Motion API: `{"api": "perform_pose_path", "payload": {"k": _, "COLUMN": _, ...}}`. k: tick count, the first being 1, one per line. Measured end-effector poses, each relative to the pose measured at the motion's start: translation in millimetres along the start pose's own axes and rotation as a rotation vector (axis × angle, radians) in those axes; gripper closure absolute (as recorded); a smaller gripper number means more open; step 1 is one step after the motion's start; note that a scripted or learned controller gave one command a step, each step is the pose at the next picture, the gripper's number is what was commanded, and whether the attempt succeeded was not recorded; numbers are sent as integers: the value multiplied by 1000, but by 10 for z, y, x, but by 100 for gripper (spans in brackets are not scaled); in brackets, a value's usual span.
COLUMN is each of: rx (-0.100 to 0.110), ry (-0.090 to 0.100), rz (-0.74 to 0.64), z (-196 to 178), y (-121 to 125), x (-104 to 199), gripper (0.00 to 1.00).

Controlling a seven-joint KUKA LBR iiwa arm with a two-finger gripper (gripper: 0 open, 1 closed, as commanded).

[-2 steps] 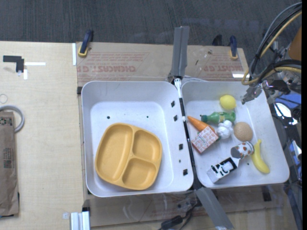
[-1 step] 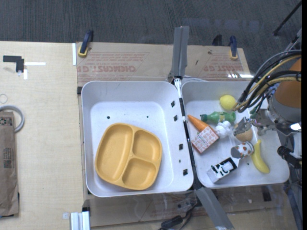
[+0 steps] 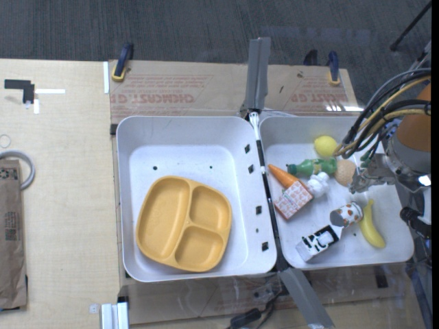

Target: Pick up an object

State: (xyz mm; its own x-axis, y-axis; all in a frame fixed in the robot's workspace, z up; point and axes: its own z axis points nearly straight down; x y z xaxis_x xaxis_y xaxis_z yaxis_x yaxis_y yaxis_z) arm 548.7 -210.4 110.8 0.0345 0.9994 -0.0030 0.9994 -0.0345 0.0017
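Observation:
The right bin (image 3: pixel 394 252) holds several small objects: a yellow lemon (image 3: pixel 326 145), a green bottle (image 3: pixel 312 166) lying on its side, an orange carrot (image 3: pixel 281 175), a pink checkered box (image 3: pixel 293 200), a tan ball (image 3: pixel 344 172), a banana (image 3: pixel 372 226), a black-and-white carton (image 3: pixel 319 242) and a small grey and orange piece (image 3: pixel 348 214). My gripper (image 3: pixel 361 178) hangs low at the bin's right side, just right of the tan ball and above the banana. I see nothing held in it.
The left bin (image 3: pixel 130 184) holds a yellow divided plate (image 3: pixel 184 223). A metal divider (image 3: pixel 258 74) stands at the back where the bins meet. Dark cables (image 3: pixel 384 112) loop over the arm's wrist. A brown paper bag (image 3: pixel 12 232) lies at the far left of the bench.

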Motion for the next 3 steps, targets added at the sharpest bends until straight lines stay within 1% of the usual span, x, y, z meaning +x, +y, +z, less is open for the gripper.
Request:
{"api": "perform_pose_path", "payload": {"k": 1, "rx": 1, "ry": 0, "rz": 0, "z": 0, "y": 0, "x": 3, "gripper": 0}}
{"api": "perform_pose_path", "payload": {"k": 2, "rx": 4, "ry": 3, "rz": -58, "z": -565, "y": -655, "x": -117, "gripper": 0}}
{"api": "perform_pose_path", "payload": {"k": 3, "rx": -18, "ry": 4, "rz": -84, "z": -25, "y": -621, "x": -101, "gripper": 0}}
